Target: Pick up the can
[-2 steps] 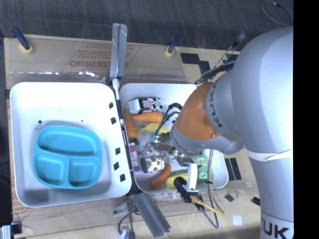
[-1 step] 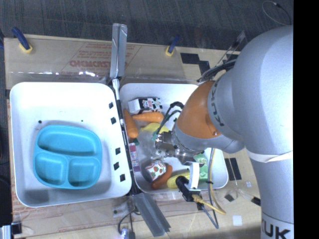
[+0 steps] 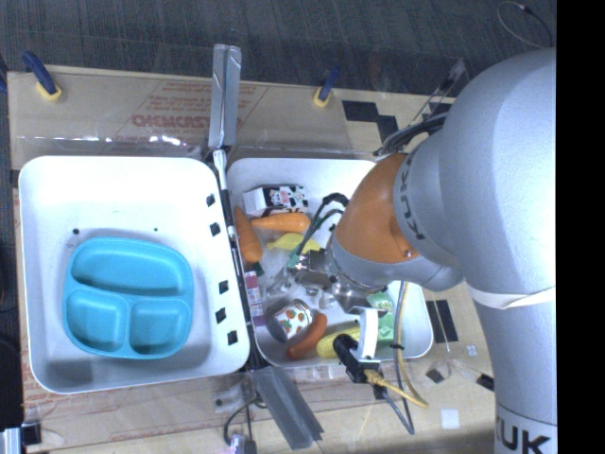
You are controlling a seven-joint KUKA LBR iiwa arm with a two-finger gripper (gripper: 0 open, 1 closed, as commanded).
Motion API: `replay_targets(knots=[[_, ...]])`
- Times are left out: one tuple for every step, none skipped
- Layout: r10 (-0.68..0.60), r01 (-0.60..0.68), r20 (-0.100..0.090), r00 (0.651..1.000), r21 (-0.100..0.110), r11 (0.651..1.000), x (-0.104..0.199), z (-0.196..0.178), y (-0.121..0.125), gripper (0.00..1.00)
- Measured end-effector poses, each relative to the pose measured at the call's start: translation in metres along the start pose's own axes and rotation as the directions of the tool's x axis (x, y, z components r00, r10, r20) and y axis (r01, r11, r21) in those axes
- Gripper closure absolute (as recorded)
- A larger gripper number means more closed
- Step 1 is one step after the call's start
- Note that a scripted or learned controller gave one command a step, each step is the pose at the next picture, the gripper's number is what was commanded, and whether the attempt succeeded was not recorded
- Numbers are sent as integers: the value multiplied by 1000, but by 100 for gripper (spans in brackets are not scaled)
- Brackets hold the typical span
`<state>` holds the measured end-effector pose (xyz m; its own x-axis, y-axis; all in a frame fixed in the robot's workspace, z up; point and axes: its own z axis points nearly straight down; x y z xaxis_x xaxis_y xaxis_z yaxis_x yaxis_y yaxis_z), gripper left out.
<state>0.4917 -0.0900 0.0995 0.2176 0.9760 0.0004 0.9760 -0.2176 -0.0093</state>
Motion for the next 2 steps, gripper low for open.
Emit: replay_targets(knots=[[128,-128,-2,992,-6,992,-19,8,-11,0],[125,-125,-3,992,-5,992,-18,-2,-11,100]])
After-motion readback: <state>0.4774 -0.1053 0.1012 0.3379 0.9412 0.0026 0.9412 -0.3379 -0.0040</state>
